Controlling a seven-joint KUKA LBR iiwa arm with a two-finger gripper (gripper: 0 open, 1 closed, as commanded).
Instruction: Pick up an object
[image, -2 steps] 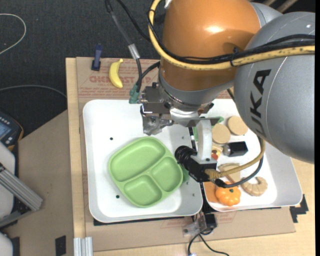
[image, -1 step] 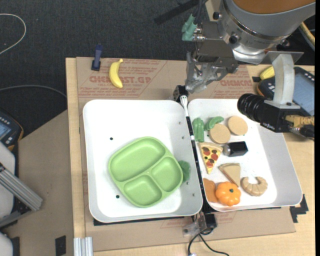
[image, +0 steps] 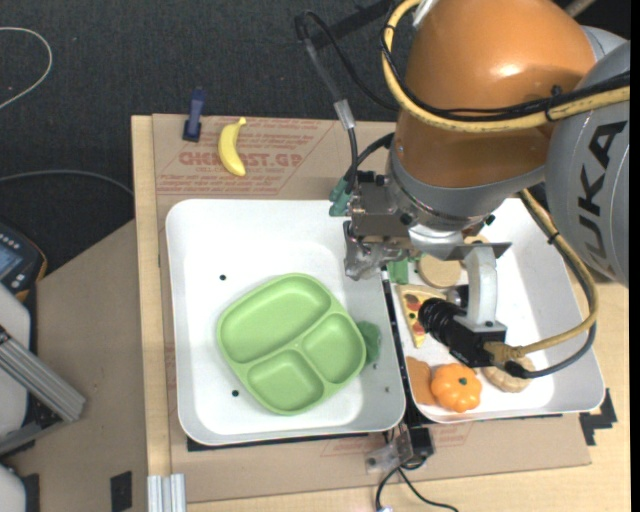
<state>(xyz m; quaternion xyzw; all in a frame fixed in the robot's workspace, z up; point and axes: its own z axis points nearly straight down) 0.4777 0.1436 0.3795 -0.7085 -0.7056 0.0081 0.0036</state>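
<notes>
The gripper (image: 385, 262) hangs over the divide between 2 white bins (image: 190, 300); its finger state is unclear. A green tray (image: 290, 343) lies left, an orange pumpkin (image: 455, 387) right.

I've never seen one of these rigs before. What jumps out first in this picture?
The big orange band of the robot arm fills the upper right, hanging over the right bin. Next comes the green divided plate lying in the left bin. A small orange pumpkin sits at the right bin's near edge, and a yellow banana lies on the cardboard behind.
</notes>
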